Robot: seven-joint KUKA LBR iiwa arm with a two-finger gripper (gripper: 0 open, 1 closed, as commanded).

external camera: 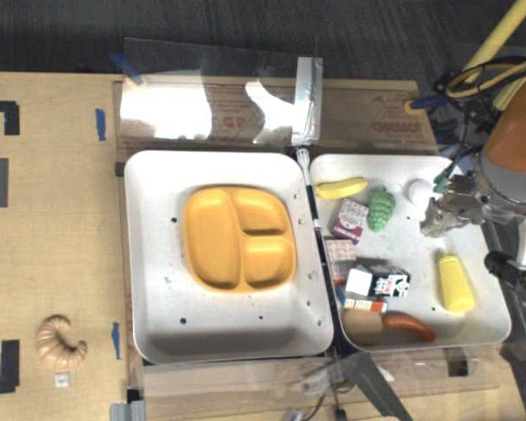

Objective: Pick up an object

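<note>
Two white bins sit side by side in the middle of the frame. The left bin [149,261] holds one orange divided tray [239,238], the biggest item by far; it looks rigid and smooth, too wide for two fingers except at its rim.

The right bin [491,323] carries the small stuff, any of which would do for the pick. Down its right side lies one yellow corn cob [456,283], likely light plastic, stiff and a bit slick; I would take it across its narrow middle. At the bottom edge lies one red sausage [409,325] beside one brown lump [362,324], perhaps a bread roll; both are rounded and may roll away. At the top left lies one yellow banana-like piece [340,188], with one knobbly green piece [381,210] just beside it, which should offer more bite. Between these sit several small printed cartons [351,218], about four, light and boxy, though crowded and touching, so hard to single out. One small white ball [417,190] at the top would probably squirt out of a pinch.

The gripper [444,215] hangs over the right bin's upper right, above the corn; I cannot tell how it is set, and nothing shows in it.

Outside, at lower left on the bench, lies one croissant [60,340].
</note>
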